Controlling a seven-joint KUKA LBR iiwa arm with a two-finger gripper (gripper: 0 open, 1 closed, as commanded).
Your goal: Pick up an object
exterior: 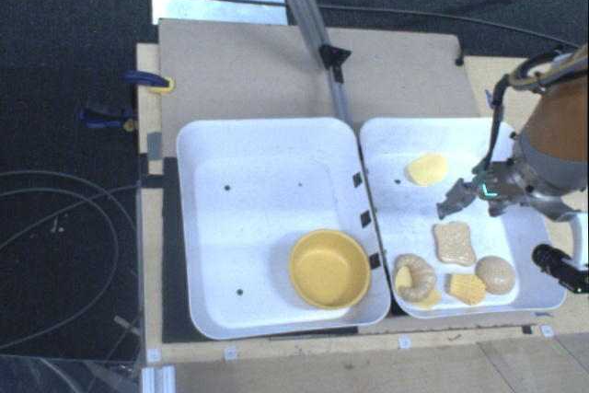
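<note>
Hovering over the right bin [386, 143], the pincer [457, 198] hangs above bare floor in the bin's middle; fingers look spread apart, nothing between them. The arm [557, 138] comes in from the right, orange band showing above the wrist. Items in the right bin: a pale yellow round piece [428, 168] toward the back, a flat tan cracker-like piece [455, 244] just below the pincer, a curled croissant shape [415, 277] in the front left corner, a small yellow wedge [467, 289] beside it, and a beige bun [496, 274] on the right. The left bin [230, 143] holds a yellow bowl [329, 268], upright, near its front right. Both bins sit touching on the worktop [239, 69].
</note>
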